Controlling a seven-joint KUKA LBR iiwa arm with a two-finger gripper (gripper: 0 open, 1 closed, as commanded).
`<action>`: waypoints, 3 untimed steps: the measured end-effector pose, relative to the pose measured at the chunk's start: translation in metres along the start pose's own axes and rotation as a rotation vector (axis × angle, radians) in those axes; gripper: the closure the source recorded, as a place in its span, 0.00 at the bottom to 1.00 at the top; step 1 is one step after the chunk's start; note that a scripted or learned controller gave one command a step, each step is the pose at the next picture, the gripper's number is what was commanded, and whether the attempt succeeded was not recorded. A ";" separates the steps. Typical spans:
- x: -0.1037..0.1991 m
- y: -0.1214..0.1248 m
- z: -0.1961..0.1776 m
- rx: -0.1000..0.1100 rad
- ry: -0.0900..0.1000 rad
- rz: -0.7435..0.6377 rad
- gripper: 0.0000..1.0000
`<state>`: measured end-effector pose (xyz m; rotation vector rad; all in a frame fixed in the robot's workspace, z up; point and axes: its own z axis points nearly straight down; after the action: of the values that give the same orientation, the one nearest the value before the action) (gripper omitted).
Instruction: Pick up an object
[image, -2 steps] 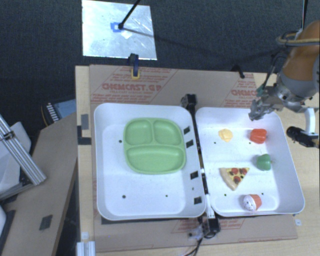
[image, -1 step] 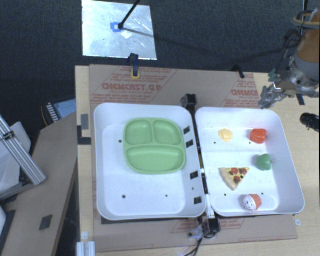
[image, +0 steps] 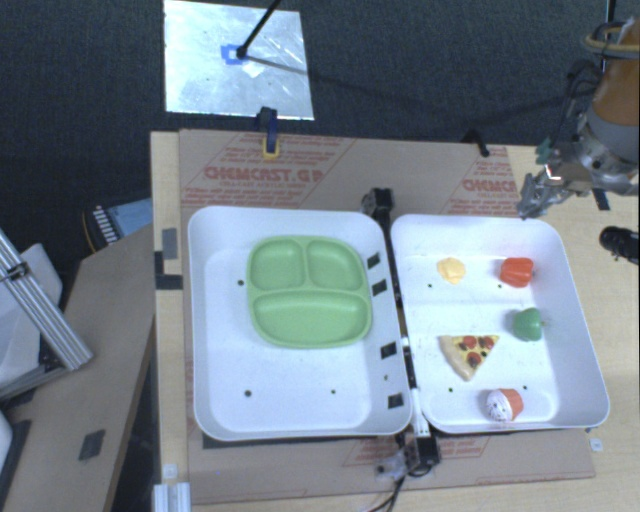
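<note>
Resting Toys, Arm Off to the Side

Lying in the left bin (image: 215, 390) was a green divided plate (image: 307, 291), set a little above that bin's middle. Both bins sat side by side on the cardboard-covered surface (image: 300, 165), their inner walls touching along a row of black clips.

The right bin (image: 570, 340) served as the landmark for the toys. Toward its upper left lay a small yellow piece (image: 452, 269). Below that, near the bin's middle, sat a pizza slice (image: 469, 353) with its point aimed downward. Near the bin's lower edge rested a small white-and-orange toy (image: 500, 404). To the right of the yellow piece was a red-orange toy (image: 517, 271), and just below it a round green toy (image: 527, 323). All five stood apart from one another, none touching.

Just outside the right bin's upper right corner hung the gripper (image: 530, 203), over the surface rather than over the toys, well apart from all of them. Whether the jaws were wide or narrow could not be told; nothing was seen between them.
</note>
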<state>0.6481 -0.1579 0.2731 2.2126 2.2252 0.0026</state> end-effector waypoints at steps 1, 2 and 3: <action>0.048 -0.005 0.015 0.003 0.002 -0.001 1.00; 0.098 -0.028 0.025 0.005 0.003 -0.002 1.00; 0.152 -0.046 0.037 0.005 0.003 -0.003 1.00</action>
<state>0.6013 -0.0064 0.2355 2.2131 2.2330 -0.0002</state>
